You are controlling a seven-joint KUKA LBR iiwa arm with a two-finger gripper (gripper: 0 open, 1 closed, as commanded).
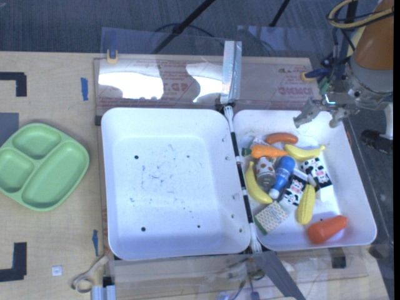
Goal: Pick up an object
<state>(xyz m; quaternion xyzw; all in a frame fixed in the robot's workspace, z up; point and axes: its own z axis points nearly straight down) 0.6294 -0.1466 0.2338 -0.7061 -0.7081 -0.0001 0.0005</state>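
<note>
White bins [165, 120], green plate [42, 165], yellow bananas [304, 150], orange carrot [326, 228].

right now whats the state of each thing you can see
gripper: open, above the right bin's far edge, holding nothing
right bin: holds a heap of toys
blue bottle: lying on its side in the heap
orange carrot: lying apart at the near corner
green plate: on the bench, upright

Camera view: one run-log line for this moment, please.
gripper: open, nothing held, above right bin's far edge | toys: piled in right bin | left bin
</note>
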